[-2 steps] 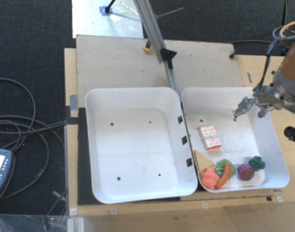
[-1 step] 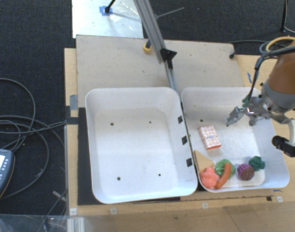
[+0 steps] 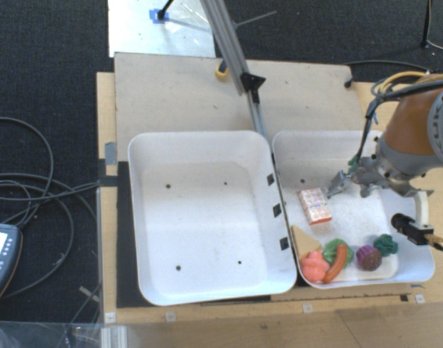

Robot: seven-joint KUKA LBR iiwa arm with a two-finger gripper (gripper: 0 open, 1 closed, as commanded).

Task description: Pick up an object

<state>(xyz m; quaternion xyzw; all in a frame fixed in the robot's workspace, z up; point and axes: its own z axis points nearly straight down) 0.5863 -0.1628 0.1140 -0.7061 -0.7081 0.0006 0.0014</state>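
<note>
The left bin (image 3: 206, 216) is the biggest thing here, loads of open floor. The right bin (image 3: 308, 154) has free room along its far side, while its near edge is crowded. The arm (image 3: 417, 125) comes in from the right, gripper (image 3: 344, 182) low over the bin's middle; can't tell how it's set. Just beside it sits a small carton (image 3: 315, 206). Nearer the front: tan wedge (image 3: 303, 239), orange lump (image 3: 315, 267), carrot-like stick (image 3: 336, 263) on a green piece (image 3: 334, 248), purple ball (image 3: 368, 257), dark green bit (image 3: 386, 244)
</note>
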